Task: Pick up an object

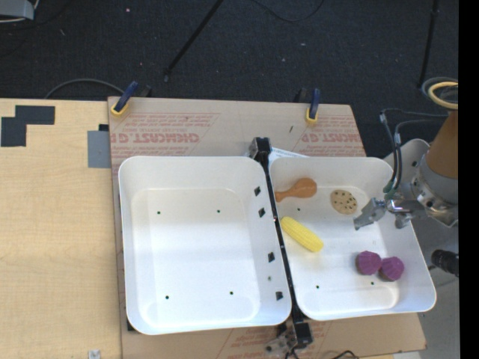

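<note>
Nearest in the right-hand white bin [419,298] is a lumpy purple grape bunch [379,265], then a yellow corn cob [301,234], round speckled cookie [344,200] and brown drumstick-looking thing [296,190]. The gripper [368,216] hovers just beside the cookie, but honestly can't tell how the pincer stands.

arm [441,163] cut off at right

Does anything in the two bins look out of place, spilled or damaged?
Nothing stands out. The corn cob, the brown drumstick-shaped piece, the round cookie and the purple pieces lie apart in the right bin, none spilled or visibly damaged.
</note>
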